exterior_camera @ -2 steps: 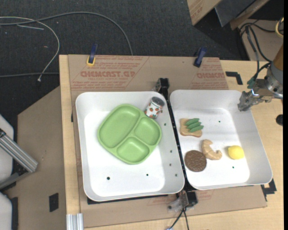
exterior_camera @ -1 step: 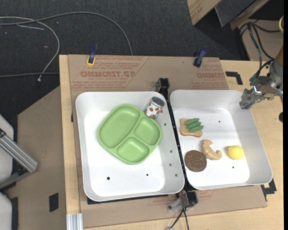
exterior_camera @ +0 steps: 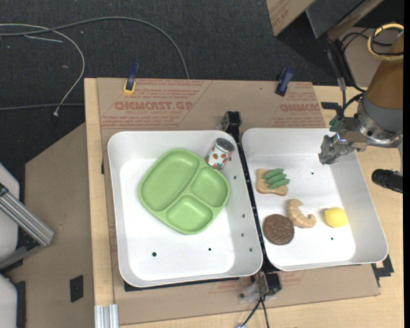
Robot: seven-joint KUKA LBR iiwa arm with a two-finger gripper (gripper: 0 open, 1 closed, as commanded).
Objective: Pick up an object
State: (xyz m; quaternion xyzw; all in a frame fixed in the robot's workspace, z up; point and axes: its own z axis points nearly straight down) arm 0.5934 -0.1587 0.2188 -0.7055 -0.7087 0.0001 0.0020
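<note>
Overhead, hand (exterior_camera: 328, 155) by right bin's (exterior_camera: 359, 256) bare far corner.

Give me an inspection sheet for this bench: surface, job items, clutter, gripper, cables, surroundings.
Surface: cardboard-topped bench, two blue clamps; left bin, right bin.
Job's things: right bin holds green-topped toast, brown disc, tan piece, yellow lemon.
Clutter: green divided plate and small cup in left bin.
Gripper: gripper over right bin's upper right, holding nothing seen.
Cables: grey cable on dark floor.
Surroundings: cardboard box.
</note>
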